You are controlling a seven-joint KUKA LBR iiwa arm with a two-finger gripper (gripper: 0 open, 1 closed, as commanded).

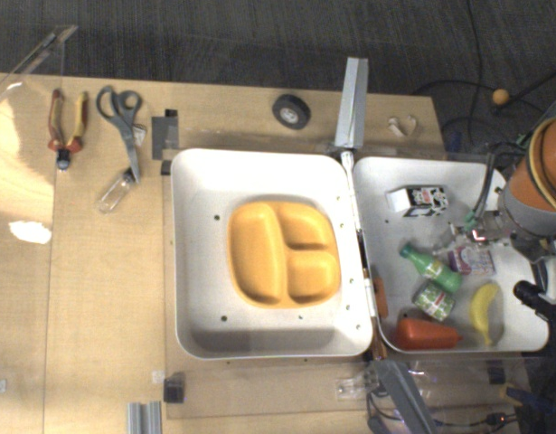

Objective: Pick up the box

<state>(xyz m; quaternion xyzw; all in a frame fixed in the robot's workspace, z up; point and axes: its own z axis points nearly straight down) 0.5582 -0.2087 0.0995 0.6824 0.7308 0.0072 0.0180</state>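
The box [419,200] is small and white with dark and red print. It lies flat in the far part of the right bin [377,188]. My gripper [474,234] hangs over the right side of that bin, to the right of the box and a little nearer the front, apart from it. It is above a crumpled purple and white packet [468,260]. The arm's orange band [541,165] is at the view's right edge.
In the right bin also lie a green bottle [430,265], a green can [435,299], a banana [483,311] and a red-orange item [427,334]. The left bin [196,242] holds a yellow divided tray [283,251]. Scissors [126,125] and pliers [66,125] lie on the bench.
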